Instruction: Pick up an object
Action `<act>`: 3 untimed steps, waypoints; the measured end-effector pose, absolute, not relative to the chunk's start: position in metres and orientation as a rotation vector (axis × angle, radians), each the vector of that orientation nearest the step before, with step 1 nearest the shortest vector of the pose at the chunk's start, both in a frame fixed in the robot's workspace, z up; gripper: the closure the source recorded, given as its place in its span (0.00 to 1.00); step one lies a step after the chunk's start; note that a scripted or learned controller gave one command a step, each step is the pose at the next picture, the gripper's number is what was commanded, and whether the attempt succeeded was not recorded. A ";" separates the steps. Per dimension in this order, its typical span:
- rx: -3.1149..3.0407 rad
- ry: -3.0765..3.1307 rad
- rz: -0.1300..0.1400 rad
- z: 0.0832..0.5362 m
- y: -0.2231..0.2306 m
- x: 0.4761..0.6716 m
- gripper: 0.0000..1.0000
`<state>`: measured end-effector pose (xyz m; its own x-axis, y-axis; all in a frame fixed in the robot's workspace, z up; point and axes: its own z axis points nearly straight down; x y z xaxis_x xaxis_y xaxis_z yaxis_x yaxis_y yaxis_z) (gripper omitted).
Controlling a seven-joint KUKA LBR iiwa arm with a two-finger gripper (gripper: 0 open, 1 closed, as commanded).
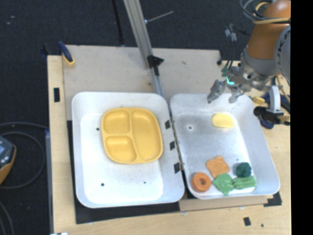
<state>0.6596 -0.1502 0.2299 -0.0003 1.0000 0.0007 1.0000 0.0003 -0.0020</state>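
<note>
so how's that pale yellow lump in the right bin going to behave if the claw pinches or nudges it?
The pale yellow lump looks smooth and rounded, so it may slip out of a pinch. It lies low and wide on the right bin floor, so a nudge would probably slide it, not tip it. It looks like small toy food, so likely light. The claw is open just above it.

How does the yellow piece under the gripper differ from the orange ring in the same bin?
The yellow piece is a pale solid oval; the orange ring has a hole through its middle. The yellow piece lies alone near the bin's far end, just below the gripper; the orange ring sits at the near edge, close to other pieces. Both lie flat in the right bin.
</note>
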 end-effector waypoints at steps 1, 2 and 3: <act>-2.221 -2.223 -0.002 0.232 -0.150 0.661 0.00; -2.221 -2.221 0.005 0.169 -0.154 0.661 0.00; -2.218 -2.226 0.003 0.125 -0.150 0.666 0.00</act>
